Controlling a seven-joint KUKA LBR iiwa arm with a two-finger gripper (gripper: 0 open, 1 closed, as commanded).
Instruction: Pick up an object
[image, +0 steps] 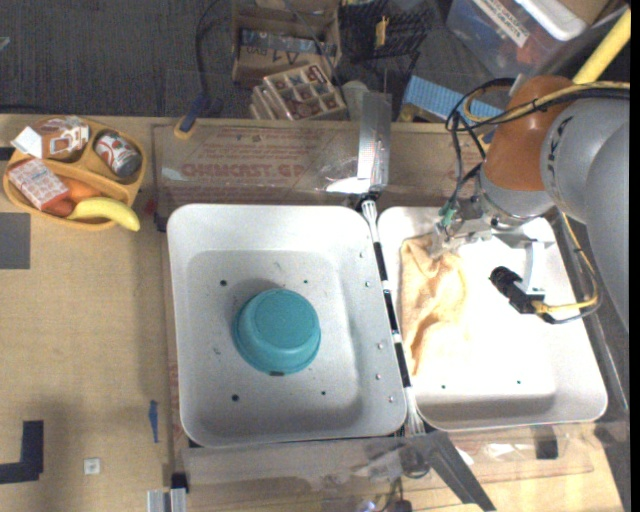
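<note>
A pale yellow cloth (432, 300) lies crumpled along the left side of the right bin (520, 385). Its upper corner is drawn up into a peak. My gripper (447, 232) sits right at that peak, near the bin's back left corner, and is shut on the cloth's corner. The grey arm with its orange band (520, 150) comes in from the upper right. A teal bowl (278, 330) rests upside down in the middle of the left bin (200, 250).
A black cable and connector (515, 288) hang from the wrist over the right bin. A metal divider (385, 290) runs between the bins. A yellow tray of toy food (70, 175) sits at the far left, off the bins.
</note>
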